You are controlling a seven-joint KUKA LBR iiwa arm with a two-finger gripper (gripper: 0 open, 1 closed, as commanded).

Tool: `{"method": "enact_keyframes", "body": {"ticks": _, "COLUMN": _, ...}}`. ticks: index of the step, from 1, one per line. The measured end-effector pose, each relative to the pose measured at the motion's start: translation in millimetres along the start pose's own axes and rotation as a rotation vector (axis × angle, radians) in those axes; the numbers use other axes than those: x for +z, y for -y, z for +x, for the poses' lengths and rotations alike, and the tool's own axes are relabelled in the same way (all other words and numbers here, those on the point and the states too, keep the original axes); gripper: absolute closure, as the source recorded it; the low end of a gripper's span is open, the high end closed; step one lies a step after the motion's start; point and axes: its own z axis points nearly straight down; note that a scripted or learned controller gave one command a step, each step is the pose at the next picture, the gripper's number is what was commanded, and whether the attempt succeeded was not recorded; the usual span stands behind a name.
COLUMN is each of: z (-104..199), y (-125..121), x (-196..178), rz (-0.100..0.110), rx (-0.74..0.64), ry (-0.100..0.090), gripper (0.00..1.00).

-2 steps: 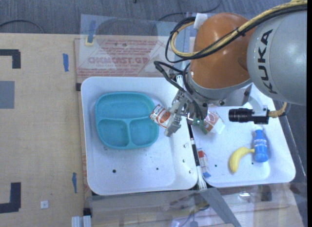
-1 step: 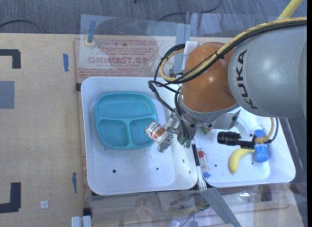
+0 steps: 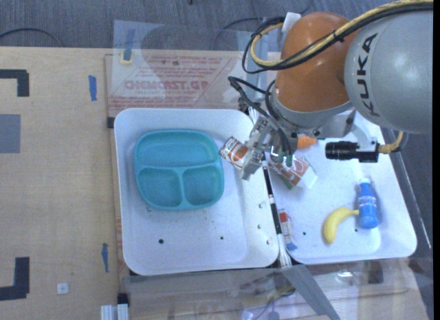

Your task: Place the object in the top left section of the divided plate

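Note:
A teal divided plate (image 3: 179,168) lies in the left bin (image 3: 137,236), with one wide section at the back and two smaller ones at the front. All three sections hold nothing. A small orange-and-white carton (image 3: 234,152) hovers or rests at the left bin's right edge, just right of the plate. My gripper (image 3: 260,155) hangs right against this carton, over the divide between the bins. I cannot make out whether the carton is held. A second carton (image 3: 294,171) lies just right of the gripper in the right bin (image 3: 392,243).
The right bin holds a banana (image 3: 337,222), a blue bottle (image 3: 366,205) and a small orange piece (image 3: 306,142). A thin marker-like object (image 3: 283,224) lies along the divide. The big arm body (image 3: 323,64) overhangs the bins' back right.

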Motion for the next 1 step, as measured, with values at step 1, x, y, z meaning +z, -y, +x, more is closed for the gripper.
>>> {"method": "enact_keyframes", "body": {"ticks": 1, "z": 15.1, "y": -0.4, "x": -28.0, "rz": -0.001, "rx": -0.091, "ry": 0.001, "gripper": 1.00}}
